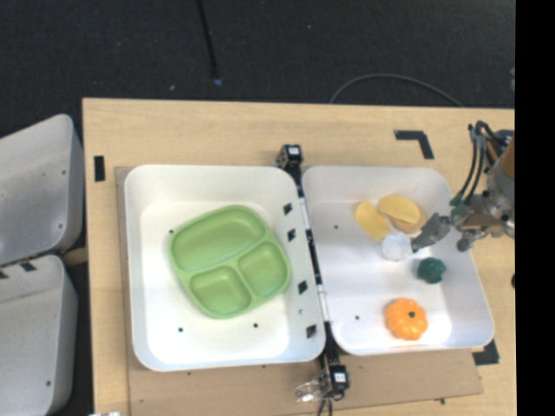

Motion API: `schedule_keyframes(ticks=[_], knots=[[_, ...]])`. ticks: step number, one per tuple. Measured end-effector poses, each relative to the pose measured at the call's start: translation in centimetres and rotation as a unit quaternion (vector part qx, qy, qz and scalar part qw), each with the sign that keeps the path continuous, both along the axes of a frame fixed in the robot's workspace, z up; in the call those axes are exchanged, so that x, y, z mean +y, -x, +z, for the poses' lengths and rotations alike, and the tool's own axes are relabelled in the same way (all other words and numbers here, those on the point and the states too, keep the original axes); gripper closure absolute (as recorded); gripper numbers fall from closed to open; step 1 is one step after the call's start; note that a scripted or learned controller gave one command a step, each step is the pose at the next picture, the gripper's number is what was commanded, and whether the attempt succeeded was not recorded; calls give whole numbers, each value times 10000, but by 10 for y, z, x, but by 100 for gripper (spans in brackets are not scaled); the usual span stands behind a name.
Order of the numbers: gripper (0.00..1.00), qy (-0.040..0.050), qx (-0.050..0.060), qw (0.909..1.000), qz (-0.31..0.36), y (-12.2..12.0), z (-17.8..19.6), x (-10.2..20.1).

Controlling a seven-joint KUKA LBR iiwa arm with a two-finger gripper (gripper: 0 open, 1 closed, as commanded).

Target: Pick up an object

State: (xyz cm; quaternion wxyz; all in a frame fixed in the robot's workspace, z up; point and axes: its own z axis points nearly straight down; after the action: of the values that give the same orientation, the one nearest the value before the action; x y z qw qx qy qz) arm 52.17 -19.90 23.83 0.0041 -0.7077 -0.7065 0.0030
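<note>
Pincer (444, 235): at the right bin's right side, low over the floor; two dark fingers spread apart, one at (431, 230), the other toward the bin wall; nothing lies between them.
Arm: cut off by the picture's right edge; just the wrist and some cables are visible, so its shape is hard to read.
Green object (431, 270): small, dark green, just below the pincer and a little apart from it; form too small to make out.
White object (395, 248): small and pale, just left of the pincer's nearer finger; blends into the white floor, outline unclear.
Yellow objects (388, 214): two flat yellow pieces overlapping, up and left of the pincer; where they meet, one partly hides the other.
Orange pumpkin (406, 318): well below the pincer, near the bin's front wall.
Right bin (347, 189): holds all the small things.
Left bin (147, 319): far left of the pincer.
Green tray (229, 261): three compartments, lying slantwise in the left bin.
Tabletop (217, 128): pale wood under both bins.
</note>
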Motion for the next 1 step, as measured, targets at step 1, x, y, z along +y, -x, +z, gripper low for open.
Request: schedule_keyframes(ticks=[1], knots=[[0, 13, -51, 10000, 15, -2, 5, 0]])
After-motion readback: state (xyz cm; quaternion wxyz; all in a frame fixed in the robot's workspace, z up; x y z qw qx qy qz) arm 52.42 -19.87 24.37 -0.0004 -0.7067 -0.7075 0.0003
